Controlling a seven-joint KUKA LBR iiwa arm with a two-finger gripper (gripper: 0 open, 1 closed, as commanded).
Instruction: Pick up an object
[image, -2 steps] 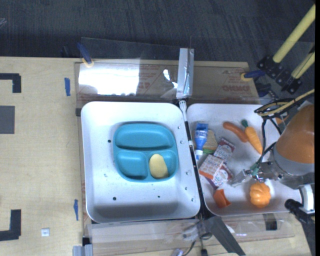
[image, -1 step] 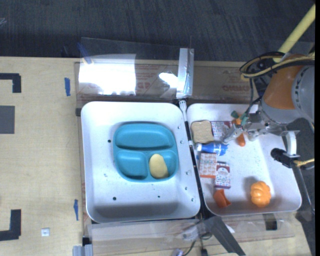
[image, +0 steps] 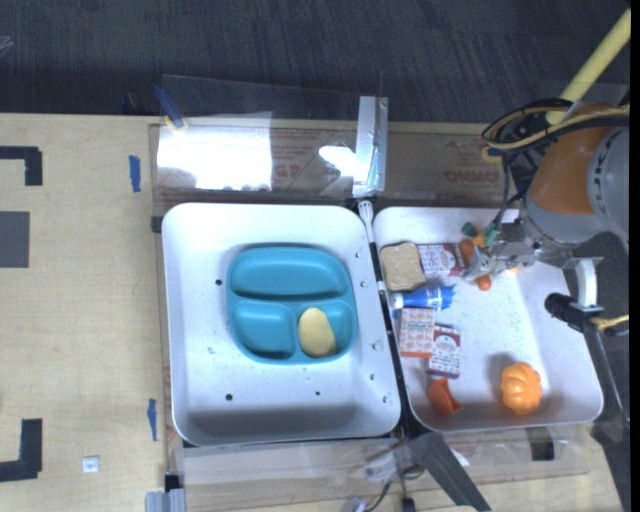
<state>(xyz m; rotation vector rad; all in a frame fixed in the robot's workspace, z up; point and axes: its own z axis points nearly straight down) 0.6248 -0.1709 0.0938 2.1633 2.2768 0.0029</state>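
Orange pumpkin (image: 520, 388) sits nearest you, in the right bin (image: 575, 345).
Beyond that pumpkin, your gripper (image: 487, 262) hangs over the small clutter; I cannot tell its opening.

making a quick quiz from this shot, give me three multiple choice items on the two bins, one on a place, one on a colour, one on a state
1. Where does the yellow lemon-like fruit lie?
A. in the blue divided tray
B. on the bare floor of the right bin
C. on the wooden bench

2. What colour is the small pumpkin in the right bin?
A. green
B. orange
C. purple

3. How does the slice of bread lie?
A. flat by the right bin's left wall
B. standing on the pumpkin
C. inside the blue tray

Answers:
1 A, it sits in a lower compartment of the blue divided tray in the left bin.
2 B, it is plainly orange.
3 A, it lies beside the small packets.
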